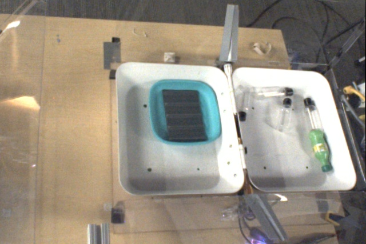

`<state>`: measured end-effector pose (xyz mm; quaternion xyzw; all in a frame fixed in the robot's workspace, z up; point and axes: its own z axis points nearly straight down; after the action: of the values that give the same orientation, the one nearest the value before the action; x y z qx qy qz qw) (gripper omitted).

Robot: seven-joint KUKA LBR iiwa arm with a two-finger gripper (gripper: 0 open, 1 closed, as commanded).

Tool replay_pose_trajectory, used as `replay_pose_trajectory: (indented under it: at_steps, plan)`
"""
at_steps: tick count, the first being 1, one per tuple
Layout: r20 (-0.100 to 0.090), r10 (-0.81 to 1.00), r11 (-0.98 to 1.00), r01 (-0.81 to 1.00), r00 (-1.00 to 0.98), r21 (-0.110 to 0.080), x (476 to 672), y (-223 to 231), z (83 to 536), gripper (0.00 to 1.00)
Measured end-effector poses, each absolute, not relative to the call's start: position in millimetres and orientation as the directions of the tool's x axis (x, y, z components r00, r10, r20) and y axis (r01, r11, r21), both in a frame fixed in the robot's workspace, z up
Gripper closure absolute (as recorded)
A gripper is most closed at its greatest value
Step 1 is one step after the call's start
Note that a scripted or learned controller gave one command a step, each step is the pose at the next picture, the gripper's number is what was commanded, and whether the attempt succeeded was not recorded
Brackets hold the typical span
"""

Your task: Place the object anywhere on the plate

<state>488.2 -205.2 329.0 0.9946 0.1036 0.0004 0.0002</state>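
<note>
Green bottle [319,147] lying by the right bin's [269,151] right wall, well apart from teal plate [213,114] in left bin [137,168]. Gripper state impossible to tell. Grasp across the body, lift clear of both rims

The clear tubes [273,92] in the right bin [343,180] nearly vanish against its white floor; only their dark caps read well, so their count and outlines stay uncertain. Glare washes out the left part of the bench [51,140]. The dark ridged thing [183,115] on the teal plate [213,117] is too blurred to identify. Cables [349,37] at the far right are cut off by the edge.
</note>
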Motion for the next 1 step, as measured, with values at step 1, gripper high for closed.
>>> replay_pose_trajectory:
  at_steps: [1]
  plan:
    - [0.001,0.206,-0.979,0.206,0.979,0.001,488.2,-205.2,329.0,0.00]
